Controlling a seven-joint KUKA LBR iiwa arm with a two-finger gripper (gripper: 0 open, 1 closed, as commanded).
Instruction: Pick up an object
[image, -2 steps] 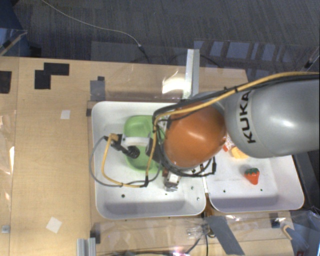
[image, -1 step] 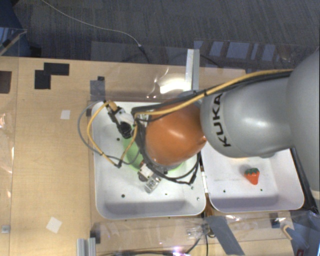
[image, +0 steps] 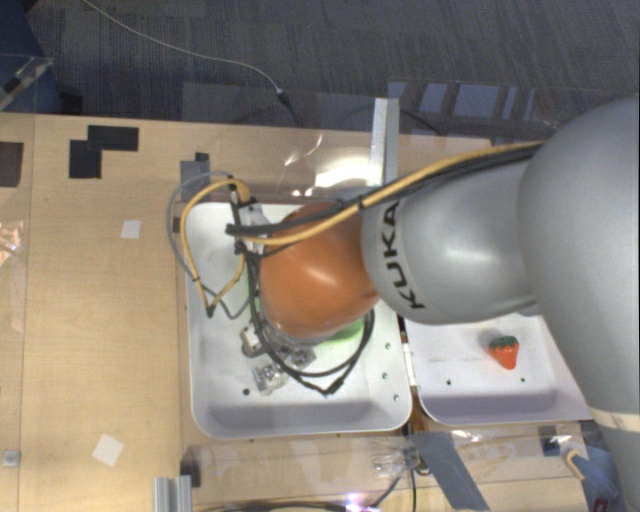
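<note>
Camera view — "KUKA" lettering (image: 398, 258) on grey arm (image: 480, 240); gripper (image: 268, 372) low over left bin (image: 215, 400), grip state unclear; strawberry toy (image: 505, 351) in right bin (image: 480, 400), well apart.

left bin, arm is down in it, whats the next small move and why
Probably lift straight up a little. The gripper sits low over the left bin floor and the arm hides the green object under its wrist; rising would show whether anything is held.
</note>
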